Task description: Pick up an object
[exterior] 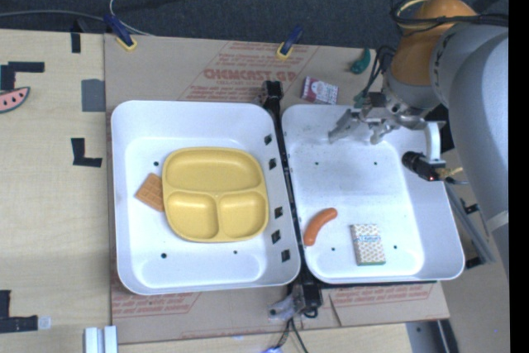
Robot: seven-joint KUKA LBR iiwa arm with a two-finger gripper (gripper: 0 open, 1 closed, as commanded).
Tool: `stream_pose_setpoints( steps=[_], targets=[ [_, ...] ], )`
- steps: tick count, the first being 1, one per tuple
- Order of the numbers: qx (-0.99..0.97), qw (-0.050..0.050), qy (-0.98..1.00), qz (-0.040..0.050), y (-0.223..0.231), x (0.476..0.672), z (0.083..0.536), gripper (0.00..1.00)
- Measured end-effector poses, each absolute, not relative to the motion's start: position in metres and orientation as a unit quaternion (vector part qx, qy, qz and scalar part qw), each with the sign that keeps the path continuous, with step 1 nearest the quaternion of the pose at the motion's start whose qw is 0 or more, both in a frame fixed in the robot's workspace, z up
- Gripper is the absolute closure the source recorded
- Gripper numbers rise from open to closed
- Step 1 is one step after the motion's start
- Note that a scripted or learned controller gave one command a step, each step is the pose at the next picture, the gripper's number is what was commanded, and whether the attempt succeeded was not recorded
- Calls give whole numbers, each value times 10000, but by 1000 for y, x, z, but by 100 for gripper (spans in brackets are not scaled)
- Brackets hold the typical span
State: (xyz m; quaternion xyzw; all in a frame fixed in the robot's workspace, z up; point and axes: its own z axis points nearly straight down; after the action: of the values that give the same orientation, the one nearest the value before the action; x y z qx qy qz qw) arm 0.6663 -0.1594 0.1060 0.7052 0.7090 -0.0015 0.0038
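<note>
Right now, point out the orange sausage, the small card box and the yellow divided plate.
orange sausage point(320, 226), camera view, middle of its length
small card box point(367, 245), camera view, centre of top face
yellow divided plate point(216, 169), camera view, large upper compartment

A fixed overhead camera looks down at a slant on both white bins point(124, 178), arm point(488, 112) entering right.

Red print on the cardboard sheet point(240, 77) — "CHEMCAST GP"; nothing else legible.

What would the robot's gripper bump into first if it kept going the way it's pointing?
Probably the right bin's bare white floor. The gripper points down and leftward over its upper part; the orange sausage lies lower. Depth is unclear.
</note>
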Motion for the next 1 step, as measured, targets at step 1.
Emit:
stream_pose_setpoints(
  steps=[1],
  targets=[
    [7068, 15, 7074, -2, -135, 634, 86, 0]
  ],
)
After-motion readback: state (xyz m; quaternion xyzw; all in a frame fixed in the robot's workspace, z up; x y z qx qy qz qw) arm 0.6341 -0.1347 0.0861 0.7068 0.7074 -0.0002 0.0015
